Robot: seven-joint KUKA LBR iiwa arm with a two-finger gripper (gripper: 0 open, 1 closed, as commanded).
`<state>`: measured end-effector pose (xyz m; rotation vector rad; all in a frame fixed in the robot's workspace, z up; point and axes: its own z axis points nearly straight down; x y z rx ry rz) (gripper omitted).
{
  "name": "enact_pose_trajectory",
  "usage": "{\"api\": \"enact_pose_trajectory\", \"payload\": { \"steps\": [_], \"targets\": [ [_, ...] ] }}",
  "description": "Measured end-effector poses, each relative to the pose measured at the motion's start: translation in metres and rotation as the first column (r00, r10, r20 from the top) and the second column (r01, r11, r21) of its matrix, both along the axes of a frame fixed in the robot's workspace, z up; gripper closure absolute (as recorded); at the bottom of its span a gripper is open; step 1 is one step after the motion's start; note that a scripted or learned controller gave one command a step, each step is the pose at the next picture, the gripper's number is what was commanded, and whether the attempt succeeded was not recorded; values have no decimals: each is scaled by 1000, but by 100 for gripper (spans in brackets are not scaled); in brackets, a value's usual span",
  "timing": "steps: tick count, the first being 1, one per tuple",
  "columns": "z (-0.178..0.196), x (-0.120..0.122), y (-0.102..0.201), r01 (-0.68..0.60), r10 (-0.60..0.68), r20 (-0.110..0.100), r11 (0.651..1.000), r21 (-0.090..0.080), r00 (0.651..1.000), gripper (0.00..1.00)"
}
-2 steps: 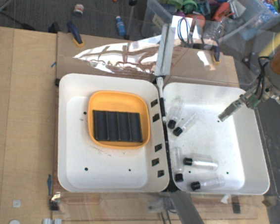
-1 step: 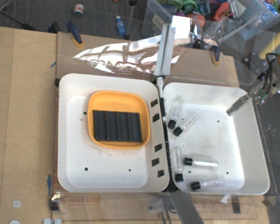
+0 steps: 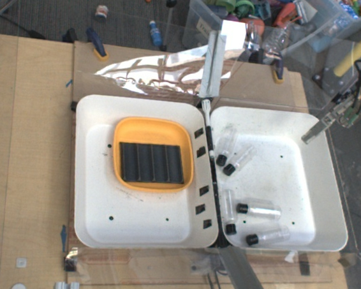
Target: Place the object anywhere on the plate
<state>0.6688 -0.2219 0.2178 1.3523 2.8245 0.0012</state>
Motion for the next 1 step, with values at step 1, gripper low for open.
{"api": "enact_pose_trajectory", "payload": {
  "steps": [1],
  "targets": [
    [-6, -2, 0, -406, 406, -4, 914, 1, 914, 0]
  ]
}}
